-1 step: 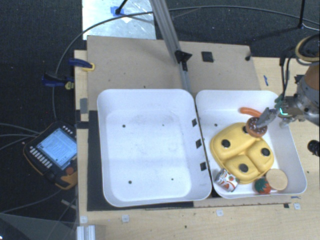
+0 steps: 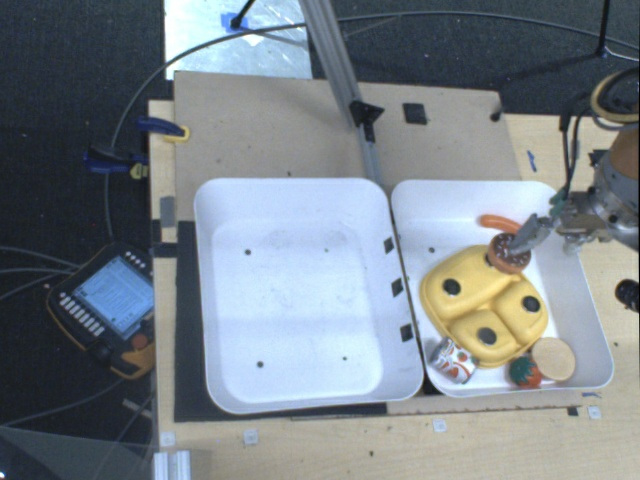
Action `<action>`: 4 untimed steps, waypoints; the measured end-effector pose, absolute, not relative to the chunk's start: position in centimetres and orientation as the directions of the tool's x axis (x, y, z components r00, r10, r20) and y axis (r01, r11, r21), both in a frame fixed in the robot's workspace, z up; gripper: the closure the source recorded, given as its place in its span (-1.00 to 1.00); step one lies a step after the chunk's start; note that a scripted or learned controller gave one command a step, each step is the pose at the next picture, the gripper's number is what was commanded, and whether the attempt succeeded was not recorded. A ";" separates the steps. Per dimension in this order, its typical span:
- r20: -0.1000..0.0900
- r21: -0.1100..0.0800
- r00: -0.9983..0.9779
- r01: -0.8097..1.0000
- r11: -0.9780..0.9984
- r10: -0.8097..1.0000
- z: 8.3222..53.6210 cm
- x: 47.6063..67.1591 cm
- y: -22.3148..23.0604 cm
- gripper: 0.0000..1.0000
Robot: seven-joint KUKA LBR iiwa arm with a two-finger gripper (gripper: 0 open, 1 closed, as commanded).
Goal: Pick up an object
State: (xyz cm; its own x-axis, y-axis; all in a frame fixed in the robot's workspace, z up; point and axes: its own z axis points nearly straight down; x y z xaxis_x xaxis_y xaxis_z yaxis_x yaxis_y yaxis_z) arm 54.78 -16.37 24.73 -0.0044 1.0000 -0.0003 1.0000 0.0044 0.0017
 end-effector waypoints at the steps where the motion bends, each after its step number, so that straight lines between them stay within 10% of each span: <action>1: 0.000 -0.001 -0.002 1.000 0.002 1.000 20.5 55.2 -16.4 -1.00; 3: -0.003 0.011 -0.005 1.000 0.005 1.000 13.1 55.3 -16.6 -1.00; 4: -0.001 0.009 -0.005 1.000 0.005 1.000 13.9 55.2 -16.6 1.00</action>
